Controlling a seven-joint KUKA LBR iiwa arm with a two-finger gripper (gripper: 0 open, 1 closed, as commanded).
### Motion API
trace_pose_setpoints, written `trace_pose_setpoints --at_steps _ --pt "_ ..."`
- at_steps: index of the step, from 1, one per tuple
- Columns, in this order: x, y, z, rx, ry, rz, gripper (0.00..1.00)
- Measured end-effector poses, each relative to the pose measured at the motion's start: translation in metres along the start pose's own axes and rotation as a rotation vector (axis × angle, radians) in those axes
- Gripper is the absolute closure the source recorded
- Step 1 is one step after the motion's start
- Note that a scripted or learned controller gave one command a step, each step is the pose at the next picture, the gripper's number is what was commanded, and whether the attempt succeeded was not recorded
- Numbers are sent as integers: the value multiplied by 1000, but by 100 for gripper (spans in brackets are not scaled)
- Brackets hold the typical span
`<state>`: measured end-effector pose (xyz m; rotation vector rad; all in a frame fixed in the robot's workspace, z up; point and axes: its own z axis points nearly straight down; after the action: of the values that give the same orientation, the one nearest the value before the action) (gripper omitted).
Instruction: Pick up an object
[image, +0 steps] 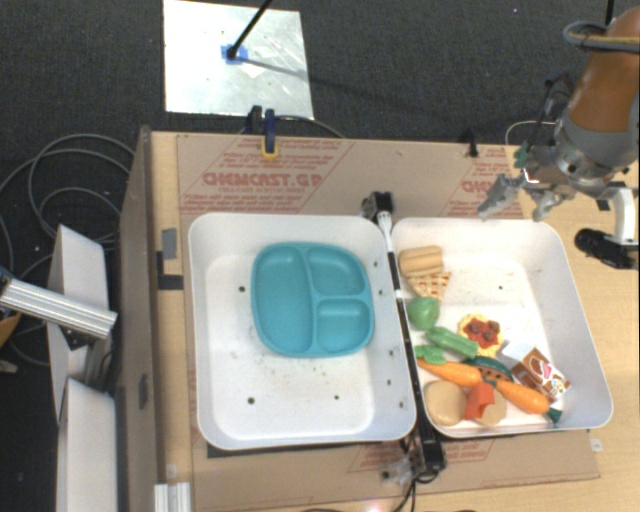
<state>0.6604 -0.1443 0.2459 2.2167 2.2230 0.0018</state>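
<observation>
Jaws: spread open with nothing between them, the two grey fingers hanging just past the far rim of the right bin, so the two-finger jaws sit over the cardboard, not over the toys
Arm: grey KUKA arm with the orange band coming in from the upper right corner
Right bin: shallow white plastic bin holding all the play food, mostly bunched along its left and near side
Food pile: tan toy bread loaf at the far end, a waffle-looking piece just below it, then a green round veggie, a green pea pod, an orange plastic carrot lying crosswise, a second carrot nearer the corner
More bits: small pizza-like tile, a printed snack packet, a beige round piece at the near edge
Left bin: matching white bin with a teal divided plastic plate lying flat in the middle
Counter: brown printed cardboard sheet under both bins, black cables coiled off to the left
</observation>
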Motion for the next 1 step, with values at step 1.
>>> trace_pose_setpoints --at_steps 1 --pt "-19 -47 152 18 4 4 0"
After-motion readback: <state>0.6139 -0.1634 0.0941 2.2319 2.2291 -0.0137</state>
